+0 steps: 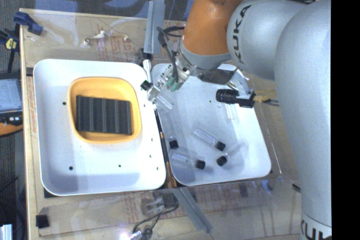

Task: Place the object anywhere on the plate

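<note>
- A grey KUKA arm [281, 36] with an orange band reaches in from 3 o'clock and hangs over the bench [101, 42], its gripper [160, 90] low at the seam between the two white bins.
- The left bin [50, 160] holds a yellow plate [104, 87] with a dark ribbed insert [104, 115]; nothing else rests on the plate, so the placing is not yet done.
- The right bin [259, 160] carries several small clear vials [208, 139] with black caps, scattered toward 6 o'clock, well apart from the plate.
- A clear vial-like piece with a black end shows at the gripper's tip, at about 12 o'clock of the loose vials; whether it sits between the fingers is too small and cluttered to tell.
- The set of the jaws cannot be made out from this slant.
- Judged from its look, a vial should be light, stiff and smooth: apt to roll on the bin floor and slip from a loose pinch, and possibly brittle.
- The safest hold looks to be across the middle of the barrel, fingers square to its long axis, clear of the cap.
- The plate lies at 9 o'clock of the gripper, just beyond the bin walls.
</note>
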### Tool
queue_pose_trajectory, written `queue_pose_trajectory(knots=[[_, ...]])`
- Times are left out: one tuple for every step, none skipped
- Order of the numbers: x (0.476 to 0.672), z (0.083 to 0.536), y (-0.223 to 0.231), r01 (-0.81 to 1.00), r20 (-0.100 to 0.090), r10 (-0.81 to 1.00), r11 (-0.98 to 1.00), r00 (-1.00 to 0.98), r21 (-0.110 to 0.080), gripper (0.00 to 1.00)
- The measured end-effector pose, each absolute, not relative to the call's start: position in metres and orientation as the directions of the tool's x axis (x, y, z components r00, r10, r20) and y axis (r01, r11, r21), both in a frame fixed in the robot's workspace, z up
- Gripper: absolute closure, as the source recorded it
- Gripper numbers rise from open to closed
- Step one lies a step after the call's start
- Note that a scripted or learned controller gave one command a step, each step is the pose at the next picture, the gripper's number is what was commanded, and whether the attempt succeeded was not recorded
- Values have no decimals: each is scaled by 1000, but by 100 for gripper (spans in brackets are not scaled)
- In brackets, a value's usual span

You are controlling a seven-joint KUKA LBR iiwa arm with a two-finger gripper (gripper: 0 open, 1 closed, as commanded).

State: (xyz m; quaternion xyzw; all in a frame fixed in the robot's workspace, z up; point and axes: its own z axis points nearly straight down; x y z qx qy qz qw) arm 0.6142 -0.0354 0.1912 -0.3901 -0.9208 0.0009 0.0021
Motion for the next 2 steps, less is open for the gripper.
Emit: queue_pose_trajectory(knots=[[614,191,-36,719,3,719,695,-695,-3,0],[618,192,-57,688,-1,688,725,-725,0,0]])
